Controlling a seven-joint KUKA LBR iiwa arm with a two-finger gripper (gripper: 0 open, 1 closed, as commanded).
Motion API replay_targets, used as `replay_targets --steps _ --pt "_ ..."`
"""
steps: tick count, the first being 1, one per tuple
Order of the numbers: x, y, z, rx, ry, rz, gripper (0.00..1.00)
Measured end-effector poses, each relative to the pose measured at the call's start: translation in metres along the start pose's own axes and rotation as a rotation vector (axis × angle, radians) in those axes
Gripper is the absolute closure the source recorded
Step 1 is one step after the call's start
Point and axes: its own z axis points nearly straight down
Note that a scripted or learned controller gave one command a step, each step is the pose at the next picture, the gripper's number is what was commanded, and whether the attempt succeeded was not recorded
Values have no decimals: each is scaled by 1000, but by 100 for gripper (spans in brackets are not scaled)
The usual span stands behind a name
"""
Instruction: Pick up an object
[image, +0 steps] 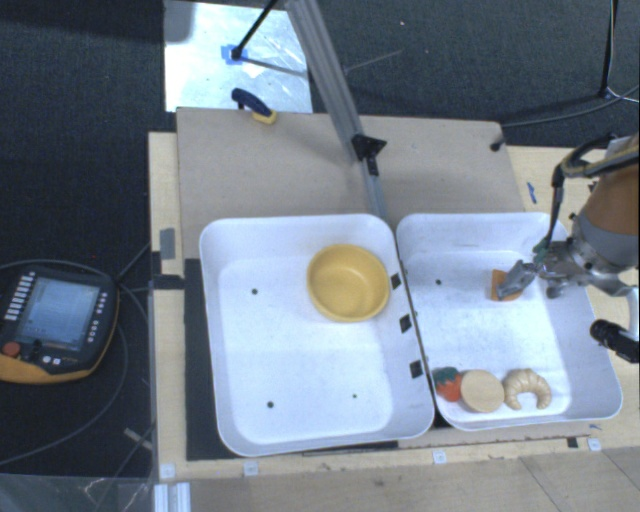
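The arm (608, 215) enters from the right edge of the camera view, its grey body carrying an orange band above the wrist. The wrist sits at mid-height on the right and is turned toward the left. From it the gripper (520, 279) reaches out leftward and slightly down, its metal fingers (527, 270) extended from the wrist. A black cable loops above the wrist.

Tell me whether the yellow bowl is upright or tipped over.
Upright. The yellow bowl sits in the left bin with its round opening facing up.
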Motion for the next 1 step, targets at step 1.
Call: replay_targets --steps 1 --pt "0 -1 50 -1 0 0 0"
